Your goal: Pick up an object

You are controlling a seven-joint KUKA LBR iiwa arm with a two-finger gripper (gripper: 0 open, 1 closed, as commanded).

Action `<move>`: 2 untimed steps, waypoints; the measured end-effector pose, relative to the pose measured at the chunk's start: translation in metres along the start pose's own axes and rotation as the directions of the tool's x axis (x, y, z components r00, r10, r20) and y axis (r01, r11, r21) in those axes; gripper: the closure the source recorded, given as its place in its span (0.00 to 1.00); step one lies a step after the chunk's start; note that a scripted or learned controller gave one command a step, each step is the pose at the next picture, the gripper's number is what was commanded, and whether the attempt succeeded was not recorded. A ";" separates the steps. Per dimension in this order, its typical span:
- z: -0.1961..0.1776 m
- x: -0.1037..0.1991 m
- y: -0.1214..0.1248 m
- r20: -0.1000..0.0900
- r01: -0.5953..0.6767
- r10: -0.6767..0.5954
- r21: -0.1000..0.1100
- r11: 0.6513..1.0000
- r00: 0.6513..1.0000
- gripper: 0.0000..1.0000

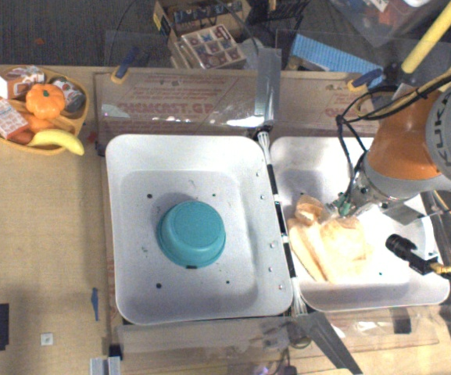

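A teal bowl (pixel 192 233) lies upside down in the middle of the left bin (pixel 131 162). In the right bin (pixel 319 155) lie pale tan bread-like pieces (pixel 331 244), one small roll (pixel 309 208) at the upper left of the pile and a flat slab below it. My gripper (pixel 344 206) hangs low over the pile's upper right edge, under the orange wrist band. Its tips are too small and blurred to read.
A dish of toy fruit and small boxes (pixel 34 112) sits on the bench at the far left. Cardboard walls (pixel 186 100) stand behind both bins. A metal divider (pixel 276 209) runs between the bins.
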State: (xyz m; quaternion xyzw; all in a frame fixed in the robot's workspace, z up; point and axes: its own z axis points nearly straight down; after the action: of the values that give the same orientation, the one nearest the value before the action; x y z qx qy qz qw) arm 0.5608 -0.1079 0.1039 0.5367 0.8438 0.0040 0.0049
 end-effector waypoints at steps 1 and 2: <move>0.000 0.000 0.000 0.000 0.000 0.000 0.000 1.000 1.000 0.00; -0.023 -0.043 0.050 -0.005 0.133 -0.133 0.011 0.991 0.991 0.00</move>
State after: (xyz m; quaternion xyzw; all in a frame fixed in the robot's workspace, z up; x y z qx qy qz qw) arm 0.6242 -0.1256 0.1277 0.4794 0.8776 0.0000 0.0005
